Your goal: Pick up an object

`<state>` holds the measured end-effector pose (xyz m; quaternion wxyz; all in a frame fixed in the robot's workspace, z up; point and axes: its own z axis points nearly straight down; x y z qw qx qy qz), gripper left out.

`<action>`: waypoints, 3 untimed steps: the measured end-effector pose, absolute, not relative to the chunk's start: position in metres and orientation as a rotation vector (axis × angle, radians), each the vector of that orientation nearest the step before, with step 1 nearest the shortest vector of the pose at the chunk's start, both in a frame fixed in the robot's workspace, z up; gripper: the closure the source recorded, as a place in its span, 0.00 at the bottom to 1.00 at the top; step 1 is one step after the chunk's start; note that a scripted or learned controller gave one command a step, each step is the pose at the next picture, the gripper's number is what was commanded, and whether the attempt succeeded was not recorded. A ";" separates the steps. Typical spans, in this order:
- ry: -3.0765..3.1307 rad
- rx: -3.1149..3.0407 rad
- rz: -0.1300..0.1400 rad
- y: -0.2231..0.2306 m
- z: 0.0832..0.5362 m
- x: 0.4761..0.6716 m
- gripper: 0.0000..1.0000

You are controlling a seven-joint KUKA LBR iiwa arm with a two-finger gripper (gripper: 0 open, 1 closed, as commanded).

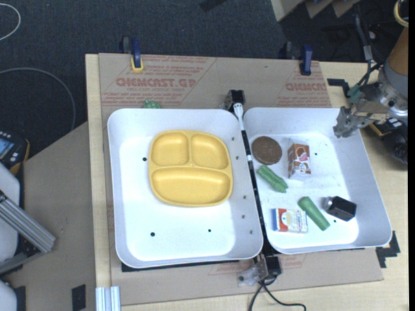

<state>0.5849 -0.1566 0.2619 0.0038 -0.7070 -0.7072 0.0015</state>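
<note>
The right bin holds several small items. A brown round disc lies at its far left, and a red and white packet is beside it. One green pod lies left of centre; another green piece sits near the front. A black block rests at the front right. A small red, white and blue box lies by the front rim. My gripper hangs over the bin's far right corner, apart from all of the items, with nothing seen in it.
The left bin bears a yellow divided plate. Blue clamps pin the cardboard at the bench's far edge. A black bracket sits between the bins at the back. Cables and gear crowd the far right.
</note>
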 end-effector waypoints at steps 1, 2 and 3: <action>-2.224 -2.209 0.002 -0.083 0.248 0.548 1.00; -2.226 -2.205 0.001 0.006 0.234 0.508 1.00; -2.225 -2.235 -0.016 -0.041 0.360 0.480 1.00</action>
